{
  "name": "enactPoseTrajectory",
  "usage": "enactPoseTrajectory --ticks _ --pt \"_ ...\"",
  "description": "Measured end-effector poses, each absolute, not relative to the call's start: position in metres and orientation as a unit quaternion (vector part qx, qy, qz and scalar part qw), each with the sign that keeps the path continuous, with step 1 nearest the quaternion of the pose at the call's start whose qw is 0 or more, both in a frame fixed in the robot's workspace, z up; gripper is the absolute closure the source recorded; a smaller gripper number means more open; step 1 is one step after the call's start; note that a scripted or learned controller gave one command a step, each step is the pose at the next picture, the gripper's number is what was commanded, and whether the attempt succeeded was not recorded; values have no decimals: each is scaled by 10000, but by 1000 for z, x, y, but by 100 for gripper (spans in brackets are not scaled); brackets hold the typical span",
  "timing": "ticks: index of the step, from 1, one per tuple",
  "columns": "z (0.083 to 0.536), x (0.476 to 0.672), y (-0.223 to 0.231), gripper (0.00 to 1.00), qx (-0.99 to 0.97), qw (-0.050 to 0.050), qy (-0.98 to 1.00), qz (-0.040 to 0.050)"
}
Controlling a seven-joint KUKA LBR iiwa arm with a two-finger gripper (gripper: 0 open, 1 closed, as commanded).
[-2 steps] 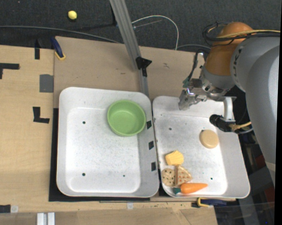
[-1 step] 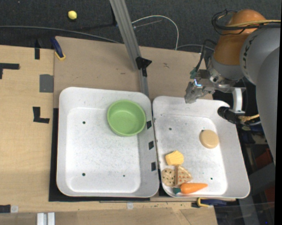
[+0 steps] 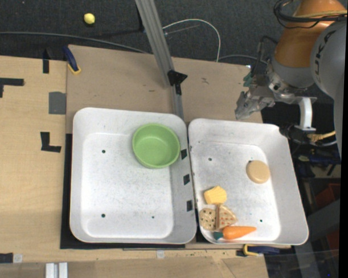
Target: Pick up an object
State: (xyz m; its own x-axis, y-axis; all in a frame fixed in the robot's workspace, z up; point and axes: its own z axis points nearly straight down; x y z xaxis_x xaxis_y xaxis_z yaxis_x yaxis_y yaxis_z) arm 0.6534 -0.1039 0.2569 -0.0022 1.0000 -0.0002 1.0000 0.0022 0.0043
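Orange carrot lying lengthwise left-right, tip pointing right, claw above right bin's rim, grip unclear

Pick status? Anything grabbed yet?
Done: nothing looks picked. The green bowl sits in the left bin; the tan disc, yellow piece, cracker pieces and carrot all lie in the right bin.
In hand: nothing visible; the gripper is above the right bin's far edge, over the bench.
Left: descend onto an object, close, lift.
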Motion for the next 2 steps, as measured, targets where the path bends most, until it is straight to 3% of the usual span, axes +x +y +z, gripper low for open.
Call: enactPoseTrajectory --ticks 2 --pt "255 635 13 100 7045 -13 7097 -3"
